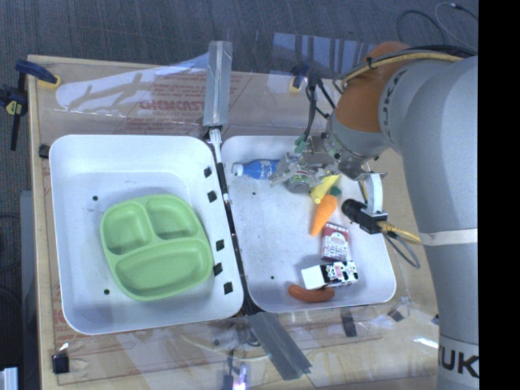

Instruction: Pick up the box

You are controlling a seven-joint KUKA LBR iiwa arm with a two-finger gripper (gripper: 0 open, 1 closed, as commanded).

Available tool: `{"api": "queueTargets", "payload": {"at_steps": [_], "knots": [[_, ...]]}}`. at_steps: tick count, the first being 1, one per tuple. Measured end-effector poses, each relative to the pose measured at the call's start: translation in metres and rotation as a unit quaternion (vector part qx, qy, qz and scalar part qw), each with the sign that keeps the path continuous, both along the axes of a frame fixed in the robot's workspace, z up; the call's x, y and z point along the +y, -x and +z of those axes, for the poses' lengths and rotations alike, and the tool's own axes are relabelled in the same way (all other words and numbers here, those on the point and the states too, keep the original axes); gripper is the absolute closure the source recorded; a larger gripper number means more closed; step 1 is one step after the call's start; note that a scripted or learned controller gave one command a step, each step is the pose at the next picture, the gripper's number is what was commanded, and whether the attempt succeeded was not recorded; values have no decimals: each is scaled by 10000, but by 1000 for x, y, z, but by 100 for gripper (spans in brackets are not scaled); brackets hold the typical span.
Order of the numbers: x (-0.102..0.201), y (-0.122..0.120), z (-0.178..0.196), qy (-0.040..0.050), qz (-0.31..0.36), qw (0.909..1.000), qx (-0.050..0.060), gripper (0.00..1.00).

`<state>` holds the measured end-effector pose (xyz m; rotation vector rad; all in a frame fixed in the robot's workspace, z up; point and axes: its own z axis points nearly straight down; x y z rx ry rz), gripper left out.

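Camera view, near to far, w/ the right bin [268, 287] as landmark. At its near rim lies a sausage [311, 293], reddish-brown, lengthwise along the rim. Just behind & touching it is the box [330, 275], small, white w/ black patches, lying flat in the bin's near right corner. Behind the box, a red and white packet [335, 242], approx. upright in the picture, top end near a carrot [322, 215]. Carrot tilts, its tip pointing to the bin's near side. Just beyond it a banana [323, 187], then a blue-and-white bottle [257, 169] on its side at the bin's far left. Jaws [302, 171] sit at the far side of the bin, just right of the bottle, well apart from the box; whether spread or pressed together, can't tell, too cluttered. Left of the right bin, the left bin [73, 299] holds a green divided plate [158, 247]. Both bins rest on the desk [122, 96].
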<state>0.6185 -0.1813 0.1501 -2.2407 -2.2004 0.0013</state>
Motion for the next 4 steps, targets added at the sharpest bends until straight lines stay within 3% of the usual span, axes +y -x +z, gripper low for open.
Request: {"api": "queueTargets", "payload": {"at_steps": [1,2,3,4], "knots": [[4,-29,-36,16,18,9999,-99,0],[38,8,-59,2,-185,9998,14,0],[-4,-39,-58,-2,448,9990,8,0],[-3,-37,-49,-2,487,9988,61,100]]}}
